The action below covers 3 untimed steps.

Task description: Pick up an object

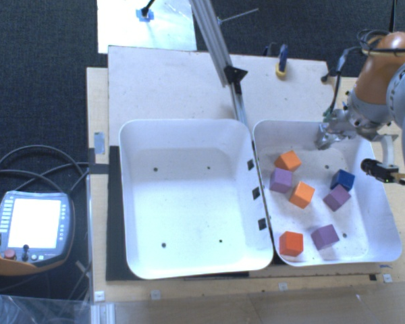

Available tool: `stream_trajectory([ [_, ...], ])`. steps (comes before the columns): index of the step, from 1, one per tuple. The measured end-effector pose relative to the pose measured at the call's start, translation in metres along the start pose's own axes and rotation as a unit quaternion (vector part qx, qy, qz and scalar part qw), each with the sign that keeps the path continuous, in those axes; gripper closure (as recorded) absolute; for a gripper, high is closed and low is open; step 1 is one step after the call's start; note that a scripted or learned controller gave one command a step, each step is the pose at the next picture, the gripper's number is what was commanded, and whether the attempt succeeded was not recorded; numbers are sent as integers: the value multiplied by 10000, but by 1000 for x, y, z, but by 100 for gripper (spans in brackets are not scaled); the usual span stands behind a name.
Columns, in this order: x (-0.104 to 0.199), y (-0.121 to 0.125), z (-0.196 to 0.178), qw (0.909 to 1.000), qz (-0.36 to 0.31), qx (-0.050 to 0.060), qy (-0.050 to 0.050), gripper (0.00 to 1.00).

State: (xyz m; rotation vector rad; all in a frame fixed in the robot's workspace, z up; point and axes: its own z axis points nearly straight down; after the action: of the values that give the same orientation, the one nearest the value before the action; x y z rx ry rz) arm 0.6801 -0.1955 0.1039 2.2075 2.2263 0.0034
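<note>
The right bin holds several small blocks: an orange one at the back, a purple one and an orange one in the middle, a blue one, a purple one, another purple one and a red-orange one at the front. My gripper hangs over the bin's back edge, to the right of and behind the back orange block. It stands apart from all blocks, and nothing shows between its fingers.
The left bin sits beside the right one. A slanted metal pole crosses the bench behind the bins. A teach pendant with its cable lies off the bench at the left. A yellow-blue clamp stands at the back.
</note>
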Motion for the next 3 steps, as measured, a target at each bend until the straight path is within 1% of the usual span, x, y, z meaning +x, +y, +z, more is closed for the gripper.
stream_trajectory([
  [1,-2,-4,-47,10000,33,-3,4,100],
  [2,-3,-2,-103,10000,24,-15,0,100],
  [3,53,-15,-118,10000,-4,13,23,100],
])
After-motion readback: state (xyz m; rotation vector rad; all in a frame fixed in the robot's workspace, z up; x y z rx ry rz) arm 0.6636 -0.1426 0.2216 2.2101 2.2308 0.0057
